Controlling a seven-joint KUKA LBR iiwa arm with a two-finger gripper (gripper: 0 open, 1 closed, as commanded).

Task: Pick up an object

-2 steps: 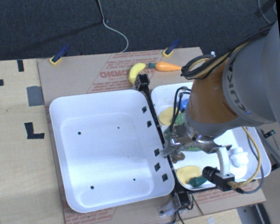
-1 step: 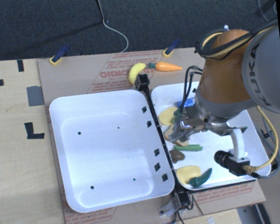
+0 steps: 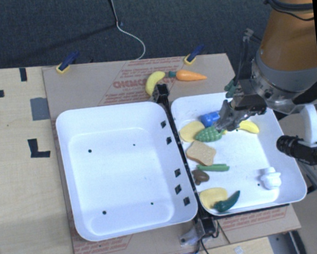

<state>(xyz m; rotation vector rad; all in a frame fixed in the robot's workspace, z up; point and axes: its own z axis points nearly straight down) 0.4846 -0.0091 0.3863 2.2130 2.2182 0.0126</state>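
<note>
Two shallow white plastic bins (image 3: 118, 173) sit side by side on a cardboard sheet (image 3: 136, 83). The grey arm with its orange band (image 3: 291, 23) reaches over the right bin (image 3: 281, 155). Its gripper (image 3: 229, 122) hangs low beside a bumpy green toy vegetable (image 3: 209, 134), touching or just above it; whether it grips it cannot be told. A blue block (image 3: 209, 118) lies just beside them.

The grey arm with its orange band (image 3: 295, 0) reaches in from the right, its bulky grey wrist (image 3: 281, 78) sitting up and to the right of the fingers. The dark two-finger gripper (image 3: 228, 122) slants down and leftward from the wrist, its fingers (image 3: 224, 120) too murky to judge.
</note>
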